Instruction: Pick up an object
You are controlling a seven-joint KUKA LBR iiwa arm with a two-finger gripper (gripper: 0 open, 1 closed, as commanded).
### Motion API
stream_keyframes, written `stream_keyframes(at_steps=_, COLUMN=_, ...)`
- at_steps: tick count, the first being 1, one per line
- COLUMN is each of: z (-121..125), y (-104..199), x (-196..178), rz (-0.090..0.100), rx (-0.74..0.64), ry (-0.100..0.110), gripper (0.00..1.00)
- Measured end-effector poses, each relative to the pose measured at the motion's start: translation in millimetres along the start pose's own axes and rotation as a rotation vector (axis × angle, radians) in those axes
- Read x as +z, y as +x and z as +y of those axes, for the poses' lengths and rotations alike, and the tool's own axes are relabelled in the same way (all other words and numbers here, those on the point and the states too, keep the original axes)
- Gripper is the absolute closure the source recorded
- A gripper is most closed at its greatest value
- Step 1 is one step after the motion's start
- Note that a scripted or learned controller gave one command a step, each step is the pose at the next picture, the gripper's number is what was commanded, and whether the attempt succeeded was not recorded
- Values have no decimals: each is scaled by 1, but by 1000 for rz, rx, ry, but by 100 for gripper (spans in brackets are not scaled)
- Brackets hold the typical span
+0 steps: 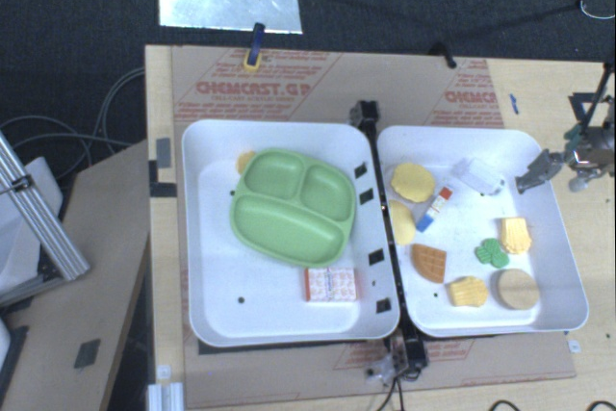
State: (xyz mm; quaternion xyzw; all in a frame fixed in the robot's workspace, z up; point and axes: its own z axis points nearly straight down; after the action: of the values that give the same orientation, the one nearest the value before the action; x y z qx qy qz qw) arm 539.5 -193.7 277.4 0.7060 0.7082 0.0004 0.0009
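Table (318, 72) surfaced in brown printed board, carrying two shallow white bins side by side. Left bin (207, 236) holding a green divided tray (292, 207), tilted, with a yellow piece (245, 161) just showing behind its upper left rim and a small red-and-white packet (330, 284) just below it. Right bin (563, 303) holding the loose pick candidates: yellow round piece (413, 181) at upper left, clear plastic item (478, 176) near the top, red-white-blue tube (434, 208) between them, brown waffle piece (430, 262), tan round block (516, 289) at lower right, yellow wedge (468, 292) beside it, yellow block (515, 234), green clover shape (493, 252). Tool (535, 172) at right bin's upper right rim, above the wall; nothing visible between fingers; apart or together cannot be told.
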Motion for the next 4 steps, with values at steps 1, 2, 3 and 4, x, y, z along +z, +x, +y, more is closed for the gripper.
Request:
stream_keyframes(at_steps=1, z=-2, y=2, x=42, rz=1, rx=2, ry=3, gripper=0)
stream_keyframes(at_steps=2, z=-8, y=2, x=101, rz=2, rx=2, ry=3, gripper=0)
stream_keyframes(at_steps=3, z=-7, y=9, x=145, rz=2, rx=2, ry=3, gripper=0)
stream_keyframes(at_steps=4, z=-5, y=9, x=194, rz=1, rx=1, ry=-1, gripper=0)
